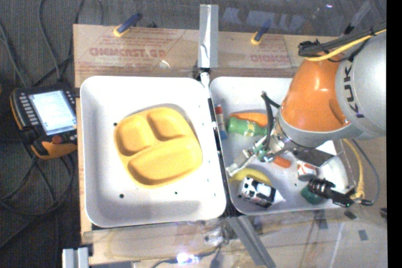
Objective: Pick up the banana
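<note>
The banana [253,174] lies in the right bin [244,86], near its front left; only a short yellow curved part shows. My gripper [261,152] hangs just above and behind it, low in the bin, under the orange wrist band [314,100]. Nothing is visibly held in the gripper.
A yellow compartment tray [158,145] lies in the left bin [94,135]. The right bin also holds a green bottle beside an orange object [246,126], a black-and-white box [258,192], a red-tipped marker [218,119] and a dark green tool [317,189]. A tablet [49,111] sits far left.
</note>
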Controlling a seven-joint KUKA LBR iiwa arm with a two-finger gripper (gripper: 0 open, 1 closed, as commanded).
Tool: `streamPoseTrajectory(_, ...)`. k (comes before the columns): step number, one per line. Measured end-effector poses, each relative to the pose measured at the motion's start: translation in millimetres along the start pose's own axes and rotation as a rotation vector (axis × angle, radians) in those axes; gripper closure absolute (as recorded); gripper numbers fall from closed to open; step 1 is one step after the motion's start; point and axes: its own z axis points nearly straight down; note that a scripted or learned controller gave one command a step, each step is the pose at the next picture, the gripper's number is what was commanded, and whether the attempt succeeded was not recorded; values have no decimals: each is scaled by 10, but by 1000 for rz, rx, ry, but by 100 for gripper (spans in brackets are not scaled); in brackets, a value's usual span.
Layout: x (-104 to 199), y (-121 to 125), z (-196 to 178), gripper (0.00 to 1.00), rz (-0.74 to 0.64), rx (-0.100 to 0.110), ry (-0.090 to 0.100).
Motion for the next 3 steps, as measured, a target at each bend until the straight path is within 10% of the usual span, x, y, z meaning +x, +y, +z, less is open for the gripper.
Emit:
streamPoseTrajectory(1,494,217,0,0,157,0,0)
streamPoseTrajectory(2,-145,-64,-2,0,170,0,-2)
streamPoseTrajectory(3,368,162,1,0,266,0,0)
